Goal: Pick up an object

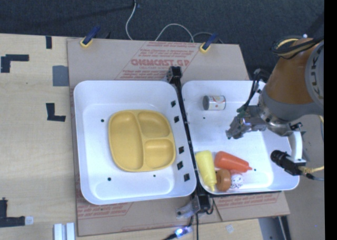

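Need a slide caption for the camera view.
Gripper above the right bin, between a small can and a carrot.

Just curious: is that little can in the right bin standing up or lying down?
Lying down: the can shows its long side, resting on the right bin floor.

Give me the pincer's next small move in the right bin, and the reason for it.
Probably a short shift toward the bin's near edge, then down onto the orange carrot-shaped toy. The pincer hangs over bare bin floor, between the small can and that toy, with nothing between its fingers. The toy looks the closer target.
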{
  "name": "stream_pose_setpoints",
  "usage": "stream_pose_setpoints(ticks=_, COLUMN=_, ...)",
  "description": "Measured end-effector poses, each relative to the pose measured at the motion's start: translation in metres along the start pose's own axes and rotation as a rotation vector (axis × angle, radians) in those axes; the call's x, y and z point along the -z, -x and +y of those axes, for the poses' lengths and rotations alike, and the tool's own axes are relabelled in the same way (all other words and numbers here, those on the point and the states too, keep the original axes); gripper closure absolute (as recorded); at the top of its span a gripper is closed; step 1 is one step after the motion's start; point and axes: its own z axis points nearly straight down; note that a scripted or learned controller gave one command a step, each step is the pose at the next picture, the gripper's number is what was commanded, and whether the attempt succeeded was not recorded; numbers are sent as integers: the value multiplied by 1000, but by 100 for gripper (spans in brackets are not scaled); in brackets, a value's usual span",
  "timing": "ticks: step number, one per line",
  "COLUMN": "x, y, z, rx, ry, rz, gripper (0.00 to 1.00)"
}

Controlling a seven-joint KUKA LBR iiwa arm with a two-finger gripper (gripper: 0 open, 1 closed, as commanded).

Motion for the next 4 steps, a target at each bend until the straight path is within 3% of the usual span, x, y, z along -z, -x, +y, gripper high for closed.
stream_pose_setpoints(ticks=1, x=58, y=-8, z=-2, rx=2, ry=1, rz=0, gripper=100)
stream_pose_setpoints(ticks=4, x=51, y=-169, z=43, rx=6, ry=-6, rz=2, gripper=100)
